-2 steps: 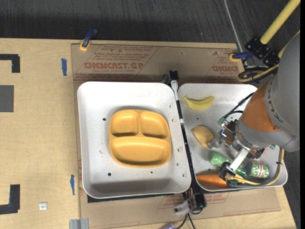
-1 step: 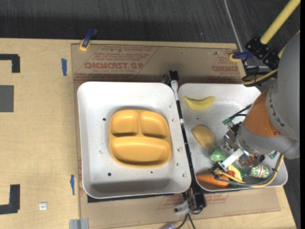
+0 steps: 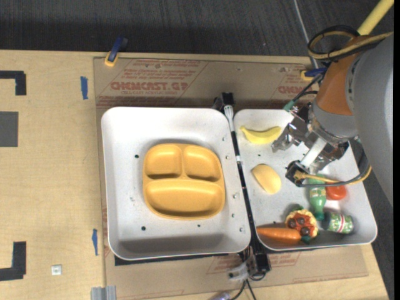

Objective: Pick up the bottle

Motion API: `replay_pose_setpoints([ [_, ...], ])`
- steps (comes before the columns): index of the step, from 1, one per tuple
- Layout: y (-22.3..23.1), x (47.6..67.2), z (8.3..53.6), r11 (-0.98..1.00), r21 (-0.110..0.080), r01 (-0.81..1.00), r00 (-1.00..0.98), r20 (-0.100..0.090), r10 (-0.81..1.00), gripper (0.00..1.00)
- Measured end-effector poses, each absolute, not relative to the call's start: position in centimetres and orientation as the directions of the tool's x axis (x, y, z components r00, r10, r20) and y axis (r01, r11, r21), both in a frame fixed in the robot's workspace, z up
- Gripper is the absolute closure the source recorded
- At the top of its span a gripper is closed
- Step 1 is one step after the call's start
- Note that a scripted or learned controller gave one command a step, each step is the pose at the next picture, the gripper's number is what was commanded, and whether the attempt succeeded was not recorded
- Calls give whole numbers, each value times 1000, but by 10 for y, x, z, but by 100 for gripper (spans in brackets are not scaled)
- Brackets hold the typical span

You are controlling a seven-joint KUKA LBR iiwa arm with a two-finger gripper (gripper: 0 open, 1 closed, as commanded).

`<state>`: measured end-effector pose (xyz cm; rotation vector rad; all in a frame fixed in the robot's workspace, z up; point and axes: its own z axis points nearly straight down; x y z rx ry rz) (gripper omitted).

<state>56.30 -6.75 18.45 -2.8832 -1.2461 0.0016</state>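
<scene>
A small green bottle with a white and red label lies on its side in the near right corner of the right bin. Just above it is a green piece with a red cap-like part; I cannot tell whether that is a second bottle. My gripper hangs over the middle of the right bin, up and to the left of the bottle and clear of it. Its fingers are spread and open, with nothing between them.
The right bin also holds a banana, a pale yellow lump, a carrot and a small multicoloured toy. A yellow divided plate lies in the left bin. Cables trail around the wrist.
</scene>
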Motion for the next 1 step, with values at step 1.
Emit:
replay_pose_setpoints([
  [1,-102,543,86,-612,3,791,612,0,791,0],
])
